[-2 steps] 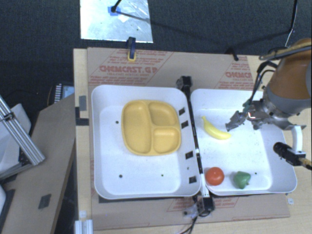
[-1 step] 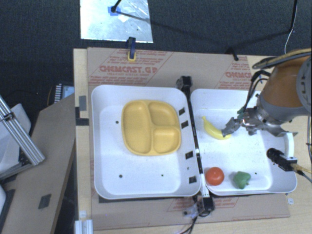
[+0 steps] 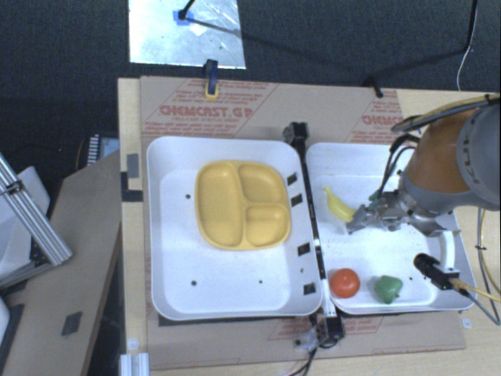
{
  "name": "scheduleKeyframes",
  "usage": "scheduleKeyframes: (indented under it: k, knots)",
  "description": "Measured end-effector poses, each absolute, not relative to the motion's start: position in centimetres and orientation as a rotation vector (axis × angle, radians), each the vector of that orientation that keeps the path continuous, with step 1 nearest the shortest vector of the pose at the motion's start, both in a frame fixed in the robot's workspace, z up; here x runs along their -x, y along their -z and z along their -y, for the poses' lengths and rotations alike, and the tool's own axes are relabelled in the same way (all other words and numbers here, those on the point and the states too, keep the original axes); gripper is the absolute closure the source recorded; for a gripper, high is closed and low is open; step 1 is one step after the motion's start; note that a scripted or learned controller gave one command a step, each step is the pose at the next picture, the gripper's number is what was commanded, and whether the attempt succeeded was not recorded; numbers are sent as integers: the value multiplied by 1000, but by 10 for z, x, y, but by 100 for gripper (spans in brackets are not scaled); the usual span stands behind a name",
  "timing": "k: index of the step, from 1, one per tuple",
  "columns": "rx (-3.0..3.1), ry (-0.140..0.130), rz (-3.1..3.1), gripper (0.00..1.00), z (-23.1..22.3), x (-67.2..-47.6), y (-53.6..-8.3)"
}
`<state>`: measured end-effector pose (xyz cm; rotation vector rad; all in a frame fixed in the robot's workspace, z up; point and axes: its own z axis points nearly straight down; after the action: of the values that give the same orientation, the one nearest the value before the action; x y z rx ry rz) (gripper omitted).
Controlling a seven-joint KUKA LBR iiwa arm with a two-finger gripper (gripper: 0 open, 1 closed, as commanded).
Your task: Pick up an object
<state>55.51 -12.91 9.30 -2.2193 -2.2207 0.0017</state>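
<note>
Bench [image 3: 258,100] with 2 shallow white bins sitting side by side on a sheet of printed cardboard, seen from above at a slant. Left bin [image 3: 176,280] has a yellow divided plate [image 3: 241,204] with 3 compartments, lying flat a bit above the middle of the bin.

Right bin [image 3: 352,159] has the small stuff: a yellow banana [image 3: 337,204] near its left wall about halfway up, a red tomato [image 3: 344,283] down by the near-left corner, and a green pepper-looking thing [image 3: 387,288] just to the right of the tomato, close but apart from it.

Arm [image 3: 446,163] reaches in from the right, grey with the orange section sitting over the right bin's far-right area. Gripper [image 3: 358,219] is down low in the right bin, pointing left toward the banana. Its tip sits just beside the banana's lower end, really close, but can't tell if it's touching. Can't tell whether the fingers are apart or together either, the metal bits blur together at this angle. Nothing is visibly between them, and the banana looks like it's lying on the bin floor. Tomato and the green thing are well clear of the gripper, below it.
</note>
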Motion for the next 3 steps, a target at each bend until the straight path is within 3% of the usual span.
scheduleKeyframes:
  k: [1,2,3]
  knots:
    - [2221,0,2222,0,129,-556,-85]
    - [2223,2,2223,100,129,-557,-95]
    - [2220,5,2229,100,123,-557,-140]
